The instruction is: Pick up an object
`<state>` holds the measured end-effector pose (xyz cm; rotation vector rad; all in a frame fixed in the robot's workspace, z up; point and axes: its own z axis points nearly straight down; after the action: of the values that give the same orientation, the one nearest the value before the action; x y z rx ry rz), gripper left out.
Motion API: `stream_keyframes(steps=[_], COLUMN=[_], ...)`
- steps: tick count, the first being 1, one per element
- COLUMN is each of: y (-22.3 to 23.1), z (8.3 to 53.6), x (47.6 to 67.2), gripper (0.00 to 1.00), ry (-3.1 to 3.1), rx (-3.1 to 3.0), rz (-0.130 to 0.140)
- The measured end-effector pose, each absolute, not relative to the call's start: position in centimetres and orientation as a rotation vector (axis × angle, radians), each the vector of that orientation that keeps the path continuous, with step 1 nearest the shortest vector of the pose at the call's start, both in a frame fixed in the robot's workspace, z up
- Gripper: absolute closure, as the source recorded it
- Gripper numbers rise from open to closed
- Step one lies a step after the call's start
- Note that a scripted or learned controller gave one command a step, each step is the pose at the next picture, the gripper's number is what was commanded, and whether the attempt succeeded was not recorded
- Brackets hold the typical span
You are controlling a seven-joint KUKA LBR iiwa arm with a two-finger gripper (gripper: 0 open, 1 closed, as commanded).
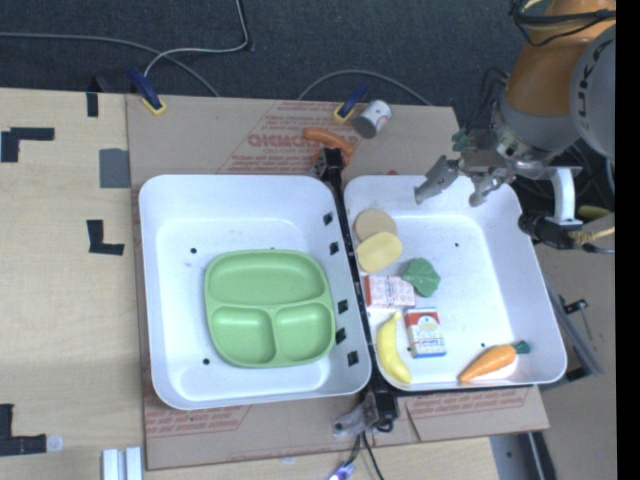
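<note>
Carrot [489,361], tapered and glossy orange, lies in white bin [520,278].

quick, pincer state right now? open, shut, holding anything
pincer: open, fingers spread, nothing between them, above the top edge of the right bin.

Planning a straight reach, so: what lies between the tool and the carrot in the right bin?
In the camera view, only bare white bin floor lies between the open tool and the carrot; the other items sit further left.

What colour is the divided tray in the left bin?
Light green tray, seen clearly in the camera view.
</note>
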<state>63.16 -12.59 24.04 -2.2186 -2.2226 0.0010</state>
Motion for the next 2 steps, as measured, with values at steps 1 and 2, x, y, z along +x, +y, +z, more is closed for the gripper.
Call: stream_keyframes(steps=[1,2], y=[-9.9,-9.5], z=[16.1,8.6], x=[63.5,62.9], gripper=[0.00,0.00], ry=[-2.221,-2.224], rx=[-2.217,-2.221], rz=[0.005,-0.001])
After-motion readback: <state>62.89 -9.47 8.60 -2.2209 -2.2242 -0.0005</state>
